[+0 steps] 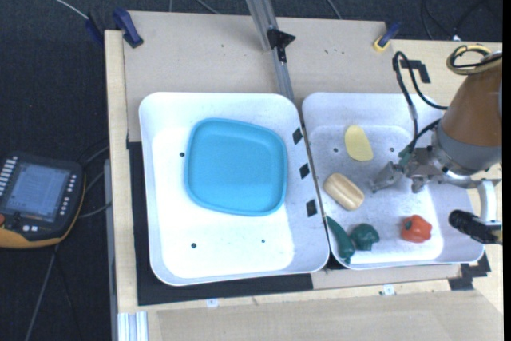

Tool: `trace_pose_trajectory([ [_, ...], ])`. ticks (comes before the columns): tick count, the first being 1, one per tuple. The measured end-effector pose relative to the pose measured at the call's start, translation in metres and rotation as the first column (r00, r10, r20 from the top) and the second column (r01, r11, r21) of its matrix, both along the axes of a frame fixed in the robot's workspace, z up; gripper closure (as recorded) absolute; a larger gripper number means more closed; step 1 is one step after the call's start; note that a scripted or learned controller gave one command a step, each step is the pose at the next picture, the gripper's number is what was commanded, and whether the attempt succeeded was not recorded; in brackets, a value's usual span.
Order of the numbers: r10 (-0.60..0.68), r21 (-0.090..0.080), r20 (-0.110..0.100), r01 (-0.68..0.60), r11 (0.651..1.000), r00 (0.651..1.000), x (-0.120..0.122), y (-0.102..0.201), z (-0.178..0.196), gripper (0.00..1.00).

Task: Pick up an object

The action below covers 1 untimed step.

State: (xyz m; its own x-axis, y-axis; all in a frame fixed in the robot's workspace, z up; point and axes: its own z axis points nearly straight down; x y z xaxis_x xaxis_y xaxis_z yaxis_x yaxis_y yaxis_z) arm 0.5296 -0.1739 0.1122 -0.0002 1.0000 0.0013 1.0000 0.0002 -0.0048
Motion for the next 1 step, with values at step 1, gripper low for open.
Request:
trace_pose_trajectory([
  [1,0.0,-0.002,0.006,0.0,1.0,1.0,0.0017,-0.0005,0.0133,1.0],
])
